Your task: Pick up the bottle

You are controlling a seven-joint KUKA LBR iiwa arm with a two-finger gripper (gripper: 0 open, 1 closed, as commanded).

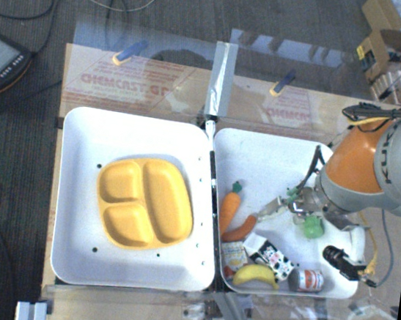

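Arm over right bin (261, 153); gripper (309, 217) state cannot be determined.
The bottle (307, 280) lies on its side near the bin's front edge, red-and-white label unreadable, right of the banana (255, 276). Reversed lettering on the bench is illegible.

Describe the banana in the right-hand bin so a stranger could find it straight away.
Start at the right bin, the one without the yellow divided tray. Go to its near edge, close to the wall between the two bins, where small items are piled. The banana lies there below a black-and-white spotted toy and left of a small can; it is the only curved yellow thing in that bin.
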